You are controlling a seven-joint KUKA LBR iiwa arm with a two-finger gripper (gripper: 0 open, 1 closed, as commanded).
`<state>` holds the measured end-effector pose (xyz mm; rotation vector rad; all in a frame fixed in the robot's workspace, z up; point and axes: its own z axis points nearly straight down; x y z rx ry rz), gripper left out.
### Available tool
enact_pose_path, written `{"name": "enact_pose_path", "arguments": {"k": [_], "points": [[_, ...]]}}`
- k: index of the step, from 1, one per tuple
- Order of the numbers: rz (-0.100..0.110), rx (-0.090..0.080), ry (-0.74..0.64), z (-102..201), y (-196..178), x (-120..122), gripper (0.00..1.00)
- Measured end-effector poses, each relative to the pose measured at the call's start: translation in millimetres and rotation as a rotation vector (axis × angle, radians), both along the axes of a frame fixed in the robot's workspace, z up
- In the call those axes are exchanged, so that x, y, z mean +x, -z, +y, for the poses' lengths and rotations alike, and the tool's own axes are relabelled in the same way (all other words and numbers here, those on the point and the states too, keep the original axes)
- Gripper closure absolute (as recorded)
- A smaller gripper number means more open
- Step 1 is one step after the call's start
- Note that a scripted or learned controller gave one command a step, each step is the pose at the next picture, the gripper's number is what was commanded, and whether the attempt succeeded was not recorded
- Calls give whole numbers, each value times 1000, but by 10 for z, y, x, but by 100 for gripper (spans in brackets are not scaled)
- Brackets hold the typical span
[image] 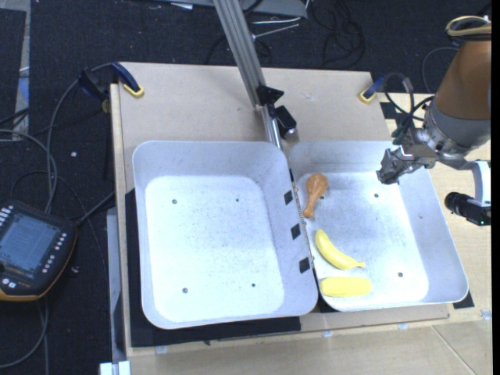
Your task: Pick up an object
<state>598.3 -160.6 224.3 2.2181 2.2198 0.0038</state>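
On the desk (195,100), the right bin (414,233) holds a banana (337,253) against its left wall. It looks light and smooth; grip across its middle. The end effector (391,169) hovers far-right, carrying nothing.

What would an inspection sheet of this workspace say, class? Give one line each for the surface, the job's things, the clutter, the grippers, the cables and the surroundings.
Surface: wooden bench bearing two white bins, the left bin and the right bin, side by side.
Job's things: in the right bin, near its left wall, a brown drumstick-shaped toy, a banana and a yellow block.
Clutter: nothing seen in the bins besides these; yellow clamps at the bench's far corners.
Grippers: the gripper hangs over the right bin's far right part, apart from all three things; whether it is open cannot be told.
Cables: black cables on the floor at left and at the far side.
Surroundings: handheld control pendant on the floor at left; slanted metal pole.
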Motion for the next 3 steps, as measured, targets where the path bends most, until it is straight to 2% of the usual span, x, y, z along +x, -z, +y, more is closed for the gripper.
{"name": "enact_pose_path", "arguments": {"k": [1,2,3], "points": [[3,1,0,0,-182,4,100],[5,1,-2,407,-131,-149,100],[5,2,-4,943,-27,-260,100]]}}
